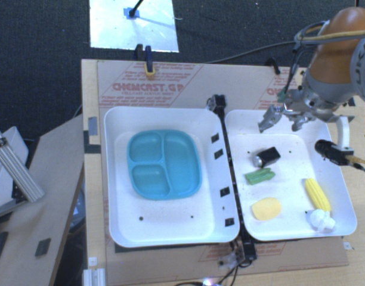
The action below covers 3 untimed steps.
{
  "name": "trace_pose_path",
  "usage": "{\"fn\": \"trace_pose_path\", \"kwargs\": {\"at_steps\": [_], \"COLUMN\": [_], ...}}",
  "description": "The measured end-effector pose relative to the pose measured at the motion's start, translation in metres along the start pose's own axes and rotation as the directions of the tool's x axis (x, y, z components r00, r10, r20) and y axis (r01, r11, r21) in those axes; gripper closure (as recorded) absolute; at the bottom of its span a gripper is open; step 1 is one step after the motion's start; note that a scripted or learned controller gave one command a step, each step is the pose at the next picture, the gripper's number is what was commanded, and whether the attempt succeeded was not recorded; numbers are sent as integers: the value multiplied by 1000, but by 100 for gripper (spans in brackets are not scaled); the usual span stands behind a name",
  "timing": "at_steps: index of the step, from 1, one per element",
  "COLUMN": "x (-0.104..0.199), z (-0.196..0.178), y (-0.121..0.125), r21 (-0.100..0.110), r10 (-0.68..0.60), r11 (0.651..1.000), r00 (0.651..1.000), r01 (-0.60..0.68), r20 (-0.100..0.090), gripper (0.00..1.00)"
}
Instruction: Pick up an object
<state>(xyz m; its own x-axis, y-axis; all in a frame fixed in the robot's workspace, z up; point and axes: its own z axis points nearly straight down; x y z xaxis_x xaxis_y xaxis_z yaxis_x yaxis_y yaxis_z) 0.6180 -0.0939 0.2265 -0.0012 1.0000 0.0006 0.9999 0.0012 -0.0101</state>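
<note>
Gripper (pixel 284 117) hangs over right bin's (pixel 343 186) back edge, fingers spread wide, nothing between (black cylinder (pixel 266 157), corn (pixel 317 195) lie below).

In the right white bin (pixel 343 219) lie a small black-and-silver cylinder (pixel 266 157) on its side, a green bean pod (pixel 259 176) just below it, a flat yellow disc (pixel 266 208), a yellow corn cob (pixel 316 194) and a small white lump (pixel 321 220) touching the cob's lower end.
</note>
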Motion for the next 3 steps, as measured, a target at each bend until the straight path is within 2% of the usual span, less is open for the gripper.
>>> {"fn": "trace_pose_path", "kwargs": {"at_steps": [1, 2, 3], "x": [0, -7, -1], "z": [-7, 43, 96], "y": [2, 9, 18], "r21": [-12, -8, -8], "r10": [-2, 0, -4], "r11": [1000, 1000, 1000], "r00": [1000, 1000, 1000], "r01": [2, 0, 4], "r20": [1, 1, 1], "gripper": [0, 0, 0]}}
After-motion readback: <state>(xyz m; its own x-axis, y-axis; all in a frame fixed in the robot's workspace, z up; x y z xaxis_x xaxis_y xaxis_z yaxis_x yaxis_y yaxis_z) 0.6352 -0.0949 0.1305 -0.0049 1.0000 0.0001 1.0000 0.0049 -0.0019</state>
